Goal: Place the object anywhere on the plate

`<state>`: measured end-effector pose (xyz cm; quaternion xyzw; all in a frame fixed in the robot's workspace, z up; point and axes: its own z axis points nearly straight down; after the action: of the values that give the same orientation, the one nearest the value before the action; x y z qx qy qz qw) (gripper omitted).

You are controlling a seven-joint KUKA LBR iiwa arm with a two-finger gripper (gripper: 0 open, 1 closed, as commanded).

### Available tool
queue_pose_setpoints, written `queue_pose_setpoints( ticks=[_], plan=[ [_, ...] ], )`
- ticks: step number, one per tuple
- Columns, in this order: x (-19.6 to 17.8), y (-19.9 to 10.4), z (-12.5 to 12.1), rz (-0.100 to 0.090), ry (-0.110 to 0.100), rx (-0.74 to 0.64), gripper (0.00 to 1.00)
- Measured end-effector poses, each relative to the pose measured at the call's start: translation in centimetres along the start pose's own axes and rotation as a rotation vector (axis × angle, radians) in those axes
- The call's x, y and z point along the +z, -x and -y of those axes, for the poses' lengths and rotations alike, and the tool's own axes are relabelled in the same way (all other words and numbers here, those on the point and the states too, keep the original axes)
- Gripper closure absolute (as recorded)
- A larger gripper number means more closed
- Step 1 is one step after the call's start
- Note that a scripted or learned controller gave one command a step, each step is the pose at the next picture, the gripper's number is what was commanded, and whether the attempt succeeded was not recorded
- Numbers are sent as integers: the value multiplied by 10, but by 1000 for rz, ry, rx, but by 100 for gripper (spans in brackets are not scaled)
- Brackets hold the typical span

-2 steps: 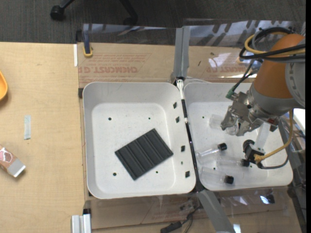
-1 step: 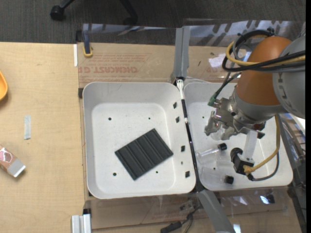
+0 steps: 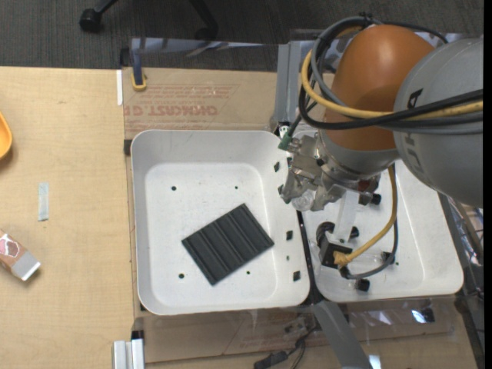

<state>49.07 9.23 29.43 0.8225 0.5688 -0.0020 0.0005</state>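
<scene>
Grey metal and an orange band fill the upper right, where the arm [image 3: 400, 91] reaches in over the right bin [image 3: 430, 275]. Its gripper [image 3: 307, 187] hangs low at the seam between the two bins, just above the shared rims, but the wrist and its cabling crowd the tip so much that I cannot tell whether it is spread or closed, nor whether anything sits in it. Yellow and black cables [image 3: 361, 237] loop off the wrist and trail down across the right bin's floor.

Just left of the gripper lies the left bin [image 3: 146, 229], a shallow white tray with rounded corners. A dark ribbed plate [image 3: 227, 243], rectangular and turned at an angle, lies flat on its floor, below and left of the gripper and apart from it. Its grooves run lengthwise. No separate object to be placed can be made out on the plate or clearly anywhere near the gripper; a pale glint under the wrist is too blurred to name.

Beyond the bins, a sheet of brown cardboard [image 3: 200, 102] with reversed lettering lies behind the left bin. Farther left spreads the wooden bench [image 3: 61, 283], bearing a small pale strip [image 3: 43, 202], a small wrapped item [image 3: 15, 256] near the left edge and an orange thing [image 3: 4, 137] cut off by the frame. Dark carpet [image 3: 231, 6] runs along the top.
</scene>
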Motion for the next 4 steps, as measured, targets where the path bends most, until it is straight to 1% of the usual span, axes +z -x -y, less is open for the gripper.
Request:
queue_pose_setpoints(
  ticks=[1, 2, 3, 4],
  plan=[
    [52, -32, 25, -1, 0, -391, 100],
    [12, -58, 35, 0, 0, -364, 100],
    [10, -74, 8, 1, -1, -425, 100],
    [12, -75, -14, 0, 1, -812, 100]
  ],
)
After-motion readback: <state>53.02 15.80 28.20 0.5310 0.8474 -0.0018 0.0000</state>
